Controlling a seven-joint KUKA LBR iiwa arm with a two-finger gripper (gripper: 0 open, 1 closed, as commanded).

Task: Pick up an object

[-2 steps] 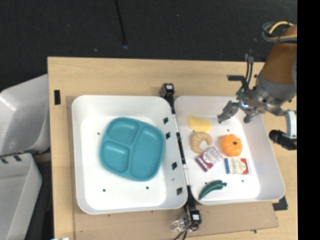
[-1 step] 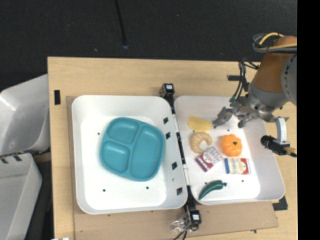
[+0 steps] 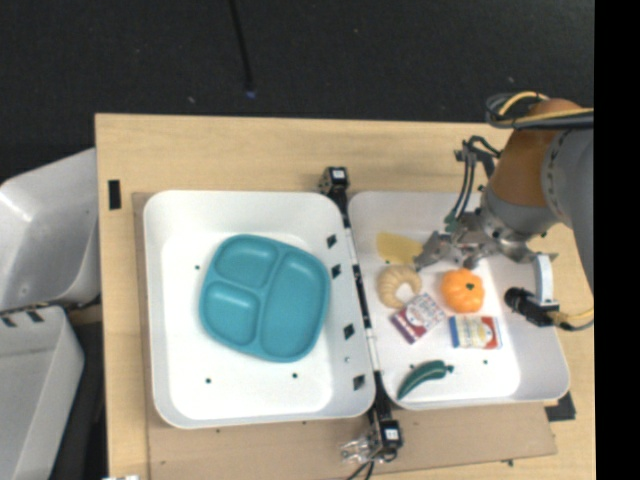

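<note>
A wooden bench [image 3: 250,153] carries two shallow white bins side by side. The left bin [image 3: 170,368] contains a teal divided plate [image 3: 265,297] lying flat near its middle. The right bin [image 3: 535,363] contains the small objects available for picking. The grey arm [image 3: 545,173], with its orange band, enters from the right and leans down over the upper part of the right bin. Its gripper [image 3: 455,248] sits low, just above and beside the orange fruit [image 3: 462,291]; whether the jaws are released or clenched cannot be told, and no object is seen between them. A pale yellow wedge [image 3: 398,247] lies left of the gripper, with a tan, rounded pastry [image 3: 398,286] just below it. A small packet with red and white print [image 3: 419,316] touches the pastry's lower right side. A red-and-white carton [image 3: 473,332] lies just below the fruit. A green pepper [image 3: 424,376] lies nearest the front rim.
</note>
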